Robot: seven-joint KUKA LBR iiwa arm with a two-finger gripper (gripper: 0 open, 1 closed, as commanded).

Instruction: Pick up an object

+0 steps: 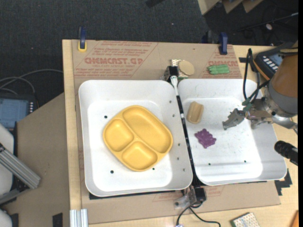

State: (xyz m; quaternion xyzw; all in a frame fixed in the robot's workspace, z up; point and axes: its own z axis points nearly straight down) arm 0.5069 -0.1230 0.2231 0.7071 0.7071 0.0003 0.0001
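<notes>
In the right bin [246, 167] lie a tan cylinder-shaped piece [194, 112] near the left wall and a small purple bunch-of-grapes toy [205, 138] below it. My gripper [231, 120] hangs over the right half of this bin, its grey fingers pointing left, roughly 55 pixels to the right of and above the purple toy. I see nothing between the fingers. The arm's orange band [287, 82] shows at the right edge.
The left bin [92, 164] holds a yellow three-compartment plate [137, 137]. A green object [218, 70] and a tan disc [186, 68] lie on the bench behind the bins. Black clamps sit between the bins at back and front.
</notes>
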